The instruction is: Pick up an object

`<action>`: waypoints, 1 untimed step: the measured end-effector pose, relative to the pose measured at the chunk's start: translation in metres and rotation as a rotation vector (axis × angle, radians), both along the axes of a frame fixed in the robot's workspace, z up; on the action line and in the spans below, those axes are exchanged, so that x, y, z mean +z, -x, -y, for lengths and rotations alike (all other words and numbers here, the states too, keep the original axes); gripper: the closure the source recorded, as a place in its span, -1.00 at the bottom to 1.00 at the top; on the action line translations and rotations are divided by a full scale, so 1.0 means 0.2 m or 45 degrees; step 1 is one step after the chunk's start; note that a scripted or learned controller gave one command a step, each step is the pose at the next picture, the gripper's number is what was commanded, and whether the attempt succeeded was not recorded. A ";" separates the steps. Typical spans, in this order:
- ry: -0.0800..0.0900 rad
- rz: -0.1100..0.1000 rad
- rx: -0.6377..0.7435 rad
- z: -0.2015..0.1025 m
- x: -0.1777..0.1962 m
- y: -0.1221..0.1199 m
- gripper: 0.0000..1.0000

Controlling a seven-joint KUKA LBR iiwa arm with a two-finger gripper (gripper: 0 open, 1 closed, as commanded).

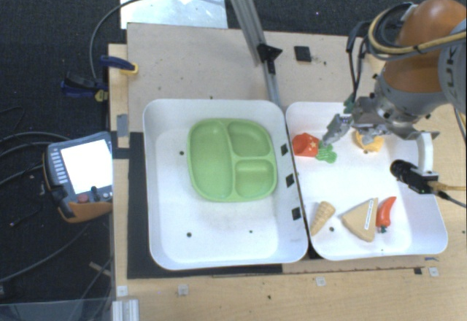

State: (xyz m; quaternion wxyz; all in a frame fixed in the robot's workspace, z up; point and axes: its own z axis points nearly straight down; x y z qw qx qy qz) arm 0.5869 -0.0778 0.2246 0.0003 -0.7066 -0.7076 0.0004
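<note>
Two white bins (pixel 219 254) sit on a tan bench (pixel 190 57) over dark carpet (pixel 51 20); hand (pixel 334 131) state unclear.

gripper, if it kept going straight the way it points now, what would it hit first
Probably the red and green toy vegetable: the gripper points down-left at it in the right bin. Its height above the toy is unclear.
</note>
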 end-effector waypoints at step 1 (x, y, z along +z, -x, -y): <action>0.000 -0.003 -0.001 0.05 -0.29 0.00 -1.00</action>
